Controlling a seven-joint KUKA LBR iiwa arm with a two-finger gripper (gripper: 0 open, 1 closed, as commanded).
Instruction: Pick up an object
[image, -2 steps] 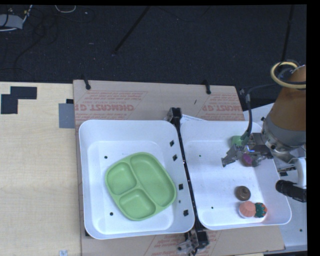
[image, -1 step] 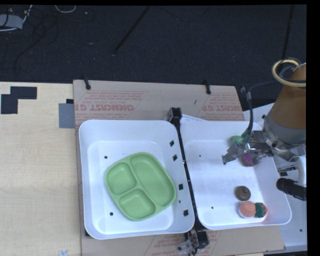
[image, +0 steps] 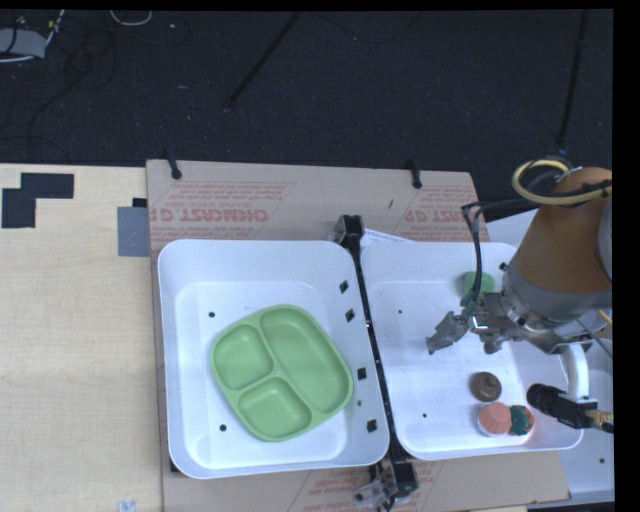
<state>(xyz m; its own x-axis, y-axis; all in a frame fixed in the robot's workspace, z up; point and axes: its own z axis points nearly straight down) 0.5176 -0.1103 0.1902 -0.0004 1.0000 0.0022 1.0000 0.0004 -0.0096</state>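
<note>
Approach step in hand. The claw (image: 447, 333) hangs over bare floor of the right bin (image: 420, 420); its spread cannot be told. Nearest candidate, a brown disc (image: 486, 385), lies near-right. Next move calls for repositioning over it and descending.

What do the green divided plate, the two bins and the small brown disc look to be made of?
Green divided plate: probably moulded plastic, matte, one even colour with soft rounded ridges between its three compartments. Left bin and right bin: likely thin white plastic, smooth, with rounded corners and a faint sheen. Small brown disc: unclear at this size; dull brown, perhaps wood or plastic.
</note>
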